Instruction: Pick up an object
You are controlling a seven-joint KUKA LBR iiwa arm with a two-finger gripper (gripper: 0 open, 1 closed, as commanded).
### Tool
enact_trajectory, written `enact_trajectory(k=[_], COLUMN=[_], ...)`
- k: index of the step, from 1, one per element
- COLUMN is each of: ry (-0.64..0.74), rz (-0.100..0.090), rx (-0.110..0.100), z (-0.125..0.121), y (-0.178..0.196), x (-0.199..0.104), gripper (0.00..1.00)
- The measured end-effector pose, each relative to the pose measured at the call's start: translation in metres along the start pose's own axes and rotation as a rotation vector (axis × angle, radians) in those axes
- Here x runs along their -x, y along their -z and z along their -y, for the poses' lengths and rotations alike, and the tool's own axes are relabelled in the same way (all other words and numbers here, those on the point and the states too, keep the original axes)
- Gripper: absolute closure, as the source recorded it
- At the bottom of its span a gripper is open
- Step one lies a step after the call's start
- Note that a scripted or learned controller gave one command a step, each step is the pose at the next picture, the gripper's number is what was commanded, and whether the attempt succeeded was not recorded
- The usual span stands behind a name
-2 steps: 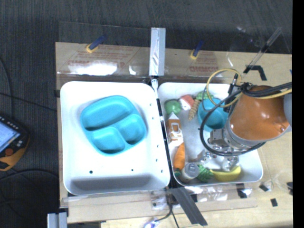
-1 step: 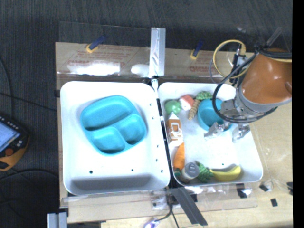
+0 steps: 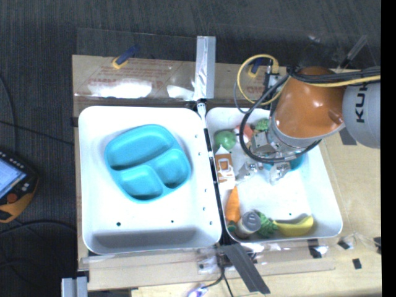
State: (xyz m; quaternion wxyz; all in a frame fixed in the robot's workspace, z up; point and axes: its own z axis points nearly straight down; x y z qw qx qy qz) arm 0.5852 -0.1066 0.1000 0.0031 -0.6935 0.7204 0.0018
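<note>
Several choices along the right bin's [image 3: 322, 184] near edge — carrot [image 3: 232, 205], banana [image 3: 296, 226] — so best lowered squarely over one; claw [image 3: 267, 169] opening impossible to tell.

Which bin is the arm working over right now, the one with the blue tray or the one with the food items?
The right bin, holding the carrot, banana and other food items. The gripper hangs over its upper half. The left bin holds the blue tray.

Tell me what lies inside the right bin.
In the right bin: a carrot, a banana, a green ball and a small carton. The arm covers the bin's upper part.
</note>
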Motion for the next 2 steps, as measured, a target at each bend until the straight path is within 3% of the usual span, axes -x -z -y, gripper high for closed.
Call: enact_trajectory(k=[1, 2], ry=[0.112, 0.273], rz=[0.003, 0.019], rx=[0.029, 0.017], z=[0.013, 0.086], y=[0.013, 0.028], x=[-0.042, -0.086], gripper=[0.00, 0.00])
